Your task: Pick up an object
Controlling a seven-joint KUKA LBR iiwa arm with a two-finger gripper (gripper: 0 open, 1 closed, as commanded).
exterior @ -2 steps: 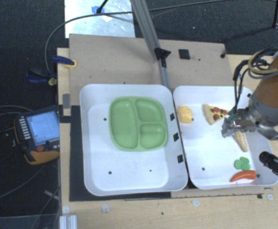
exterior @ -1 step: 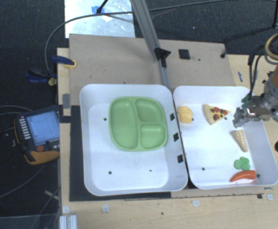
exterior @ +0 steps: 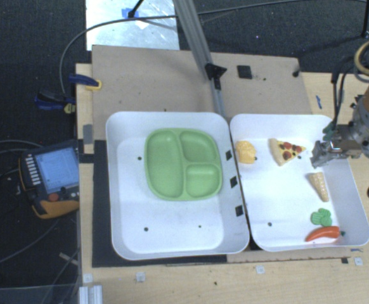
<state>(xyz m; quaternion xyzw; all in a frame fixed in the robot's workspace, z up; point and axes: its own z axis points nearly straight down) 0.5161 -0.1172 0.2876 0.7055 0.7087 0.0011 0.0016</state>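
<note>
Your gripper [exterior: 319, 154] sits over the right edge of the right bin [exterior: 279, 230], and the nearest candidate is the pizza slice [exterior: 286, 151], lying just to the gripper's left in the camera view, close but apart from it. The slice is a wedge whose long axis runs roughly left to right, crust end toward the middle of the bin and tip toward the gripper, so you would be reaching along its length unless the wrist turns. Almost as near is the cone-shaped piece [exterior: 319, 185], just below the gripper in the view, with its long axis running up and down the picture. Farther left, against the bin's inner wall, lies a small yellow bun-like toy [exterior: 245, 151], and near the bin's lower right corner a green broccoli-like piece [exterior: 321, 218] sits touching a red-orange piece [exterior: 323, 234]. The arm [exterior: 368, 122] comes in from the right with the wrist hanging low over the bin rim. Whether the gripper is spread or closed you cannot tell at this size; nothing is visibly held between its tips. The left bin [exterior: 127, 230] carries only a green divided plate [exterior: 183, 164], well apart from the gripper. Both bins rest on the surface [exterior: 153, 81].
</note>
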